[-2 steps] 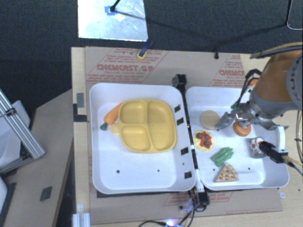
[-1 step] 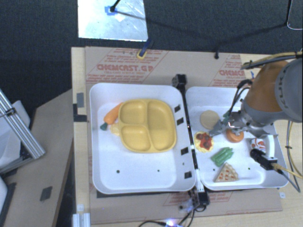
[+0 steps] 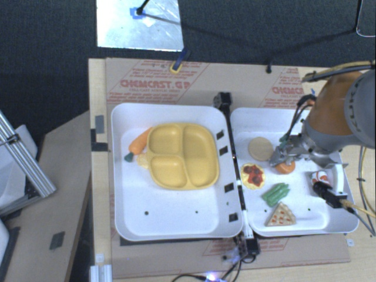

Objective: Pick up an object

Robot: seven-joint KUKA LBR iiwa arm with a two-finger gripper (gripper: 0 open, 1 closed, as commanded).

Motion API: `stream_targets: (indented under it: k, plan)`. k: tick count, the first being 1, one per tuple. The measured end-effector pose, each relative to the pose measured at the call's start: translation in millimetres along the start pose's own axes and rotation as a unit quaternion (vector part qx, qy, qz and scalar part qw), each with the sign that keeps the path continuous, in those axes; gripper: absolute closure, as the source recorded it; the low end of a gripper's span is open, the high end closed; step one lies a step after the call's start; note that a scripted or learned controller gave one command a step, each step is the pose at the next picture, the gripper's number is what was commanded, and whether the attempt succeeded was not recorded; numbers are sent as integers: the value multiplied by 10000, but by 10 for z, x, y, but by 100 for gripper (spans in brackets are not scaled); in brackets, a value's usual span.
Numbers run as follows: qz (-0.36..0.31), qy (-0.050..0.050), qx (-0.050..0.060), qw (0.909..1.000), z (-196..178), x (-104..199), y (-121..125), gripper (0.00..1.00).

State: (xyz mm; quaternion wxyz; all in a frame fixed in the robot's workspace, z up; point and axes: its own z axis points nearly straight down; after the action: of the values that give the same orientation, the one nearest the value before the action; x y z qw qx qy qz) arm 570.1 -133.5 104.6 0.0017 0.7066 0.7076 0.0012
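Camera view shows the gripper (image 3: 284,157) low in the right bin (image 3: 305,113), its jaws clenched on a small orange toy (image 3: 285,167) beside the tan disc (image 3: 260,148).

A dark carpet (image 3: 53,51) is seen at the far side and left, with a shiny metal sheet (image 3: 140,15) laid on it at the far edge. The bench (image 3: 194,78) is covered by printed brown board. At the left, a lower tan surface (image 3: 56,187) and a metal frame (image 3: 23,157) are seen.
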Motion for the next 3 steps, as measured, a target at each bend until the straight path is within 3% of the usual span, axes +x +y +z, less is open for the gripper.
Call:
stream_targets:
  k: [2,3]
  plan:
    - [-18,-3,-19,10000,-1125,7,76,100]
    - [-15,2,4,10000,-1204,8,86,100]
